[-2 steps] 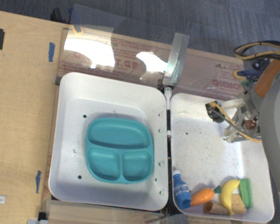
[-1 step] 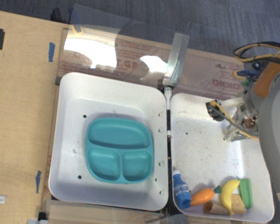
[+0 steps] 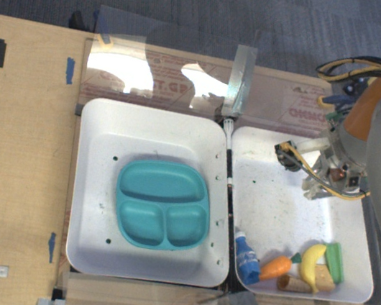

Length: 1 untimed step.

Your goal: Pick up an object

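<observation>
Toys for the pick lie well below my gripper (image 3: 317,179), bunched in the near corner of the right bin (image 3: 279,208): a blue tube (image 3: 247,259) out to its lower left, then an orange carrot (image 3: 275,267), a yellow banana (image 3: 312,263), a green piece (image 3: 334,260) and a brown block (image 3: 293,283) almost straight beneath it. I see the gripper hanging over the far right part of that bin, nothing between its parts; whether it is spread or pressed together I cannot tell. Far to its left, the teal divided plate (image 3: 162,204) sits in the left bin (image 3: 93,167).
</observation>
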{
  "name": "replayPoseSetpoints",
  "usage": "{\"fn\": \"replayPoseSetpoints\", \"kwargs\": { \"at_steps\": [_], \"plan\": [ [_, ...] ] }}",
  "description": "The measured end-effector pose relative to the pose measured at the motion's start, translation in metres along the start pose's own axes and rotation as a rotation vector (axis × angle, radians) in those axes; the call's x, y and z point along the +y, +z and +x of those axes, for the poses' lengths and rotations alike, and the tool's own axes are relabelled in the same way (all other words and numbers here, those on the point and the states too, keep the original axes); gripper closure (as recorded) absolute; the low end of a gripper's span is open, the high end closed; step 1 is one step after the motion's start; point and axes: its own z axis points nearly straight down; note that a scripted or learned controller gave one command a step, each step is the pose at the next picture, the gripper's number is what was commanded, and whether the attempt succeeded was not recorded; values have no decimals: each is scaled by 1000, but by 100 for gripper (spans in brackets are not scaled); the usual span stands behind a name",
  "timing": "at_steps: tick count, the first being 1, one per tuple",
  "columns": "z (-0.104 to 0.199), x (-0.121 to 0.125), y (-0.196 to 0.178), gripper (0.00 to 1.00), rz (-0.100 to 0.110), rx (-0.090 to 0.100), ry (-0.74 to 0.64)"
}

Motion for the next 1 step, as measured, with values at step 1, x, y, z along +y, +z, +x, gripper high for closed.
{"fn": "replayPoseSetpoints", "kwargs": {
  "at_steps": [1],
  "plan": [
    [-1, 0, -8, 100, 1, -5, -1]
  ]
}}
